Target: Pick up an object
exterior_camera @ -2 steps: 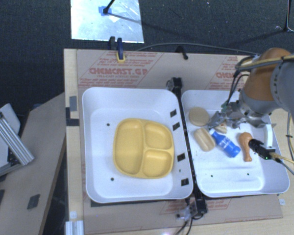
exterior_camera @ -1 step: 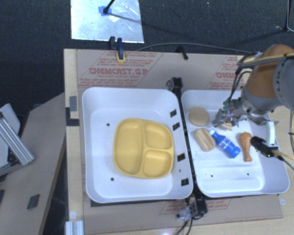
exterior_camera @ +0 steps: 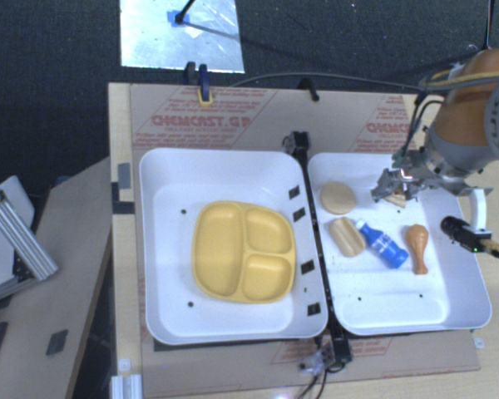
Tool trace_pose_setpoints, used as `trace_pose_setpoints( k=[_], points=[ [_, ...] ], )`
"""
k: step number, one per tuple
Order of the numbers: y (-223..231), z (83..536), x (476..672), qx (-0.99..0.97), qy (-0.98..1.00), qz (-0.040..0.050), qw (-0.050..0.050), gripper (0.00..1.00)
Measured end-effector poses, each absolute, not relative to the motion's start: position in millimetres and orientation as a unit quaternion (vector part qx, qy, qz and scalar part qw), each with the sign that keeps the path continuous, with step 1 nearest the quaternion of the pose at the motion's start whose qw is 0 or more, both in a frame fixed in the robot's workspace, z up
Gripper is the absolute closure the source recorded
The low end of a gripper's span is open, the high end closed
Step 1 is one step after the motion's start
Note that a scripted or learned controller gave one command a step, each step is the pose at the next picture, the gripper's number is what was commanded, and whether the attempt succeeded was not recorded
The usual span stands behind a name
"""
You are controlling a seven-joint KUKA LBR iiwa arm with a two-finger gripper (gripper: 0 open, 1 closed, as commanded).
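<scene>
The right bin [exterior_camera: 399,310] holds a round tan disc [exterior_camera: 338,197], a tan bread roll [exterior_camera: 346,237], a blue and white bottle [exterior_camera: 381,244] lying on its side, and a brown drumstick-shaped toy [exterior_camera: 417,246]. My gripper [exterior_camera: 392,191] hangs over the back of the right bin, right of the disc and above the bottle. Nothing shows between its tips, and it is too small and dark to read.
The left bin [exterior_camera: 162,223] holds a yellow tray with three compartments [exterior_camera: 243,251]. A black divider with clips [exterior_camera: 309,239] runs between the bins. A black fitting [exterior_camera: 461,233] juts over the right bin's right rim. The arm's orange band [exterior_camera: 474,98] sits at the upper right.
</scene>
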State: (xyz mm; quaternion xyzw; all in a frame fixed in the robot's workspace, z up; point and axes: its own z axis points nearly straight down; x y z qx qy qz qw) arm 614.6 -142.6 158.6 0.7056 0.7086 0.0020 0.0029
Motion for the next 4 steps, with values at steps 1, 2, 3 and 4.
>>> trace_pose_setpoints(
  k=[1, 2, 3, 4],
  points=[
    [-145, 204, 610.5, 0.706, 0.708, 0.0018, 0.003, 1.0],
    [-152, 253, 606.6, 0.706, 0.708, 0.0017, 0.003, 1.0],
    [-99, 240, 611.6, 0.704, 0.71, 0.001, 0.001, 1.0],
    [-54, 232, 614.3, 0.704, 0.71, 0.0011, 0.0, 1.0]
  ],
)
